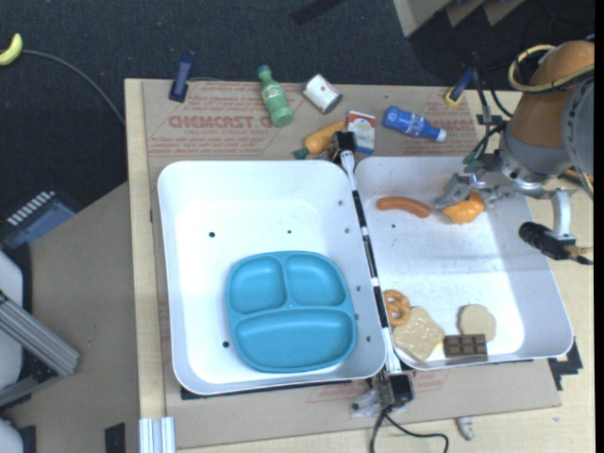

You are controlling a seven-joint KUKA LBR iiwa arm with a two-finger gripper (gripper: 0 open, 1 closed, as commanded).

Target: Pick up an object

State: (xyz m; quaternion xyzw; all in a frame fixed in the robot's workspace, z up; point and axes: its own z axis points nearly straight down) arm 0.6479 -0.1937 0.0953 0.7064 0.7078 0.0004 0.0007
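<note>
While the gripper [460, 192] sits low in the right bin [528, 338], orange lump [463, 211] lies just below-right, touching; fingers' state: can't tell

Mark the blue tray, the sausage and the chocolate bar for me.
blue tray [291, 311]: camera view, the ridge where its three compartments meet.
sausage [403, 206]: camera view, middle of its length.
chocolate bar [464, 347]: camera view, centre of its top face.

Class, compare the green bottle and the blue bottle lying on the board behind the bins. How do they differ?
The green bottle lies behind the left bin; the blue bottle lies behind the right bin. The green bottle's cap points toward the far-left, the blue bottle's white cap toward the near-right. Both lie on their sides on the board.
</note>
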